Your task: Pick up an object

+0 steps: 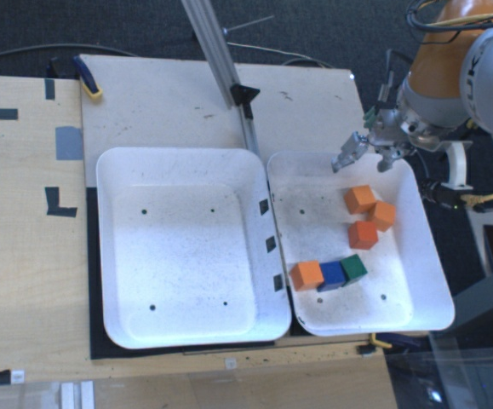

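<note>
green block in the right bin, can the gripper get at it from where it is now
Probably yes, from above: the gripper hangs open over the right bin's far end. But the green block touches the blue block, leaving little finger room on that side.

Right bin (pixel 416 228) contents: three orange cubes (pixel 369 216) clustered near its right wall; an orange block (pixel 306 274), blue block (pixel 332 274) and green block (pixel 353 267) in a touching row.

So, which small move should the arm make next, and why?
Probably lower toward the nearest orange block: the gripper hangs open over the right bin's far edge with nothing between its fingers, and that block lies just in front of it.
</note>
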You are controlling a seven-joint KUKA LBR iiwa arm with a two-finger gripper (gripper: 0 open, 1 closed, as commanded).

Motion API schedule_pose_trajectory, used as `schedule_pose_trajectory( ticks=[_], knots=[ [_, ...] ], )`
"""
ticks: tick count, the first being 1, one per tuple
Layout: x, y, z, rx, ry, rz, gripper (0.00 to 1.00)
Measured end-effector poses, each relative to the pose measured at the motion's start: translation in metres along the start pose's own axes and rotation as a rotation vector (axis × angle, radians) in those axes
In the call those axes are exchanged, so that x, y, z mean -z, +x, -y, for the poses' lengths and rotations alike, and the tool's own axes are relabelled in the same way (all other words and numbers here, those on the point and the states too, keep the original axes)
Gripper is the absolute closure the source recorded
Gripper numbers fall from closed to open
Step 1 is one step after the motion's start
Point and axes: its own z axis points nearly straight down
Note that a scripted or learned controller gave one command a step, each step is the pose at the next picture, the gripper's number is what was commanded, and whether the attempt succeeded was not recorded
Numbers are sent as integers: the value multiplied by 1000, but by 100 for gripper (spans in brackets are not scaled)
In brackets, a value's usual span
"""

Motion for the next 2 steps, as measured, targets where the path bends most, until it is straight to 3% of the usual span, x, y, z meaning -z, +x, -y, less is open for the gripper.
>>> schedule_pose_trajectory(
  ticks=[1,2],
  knots=[
    [-113,-55,12,-3,-3,3,0],
    [-120,-41,43,2,-20,6,0]
  ],
)
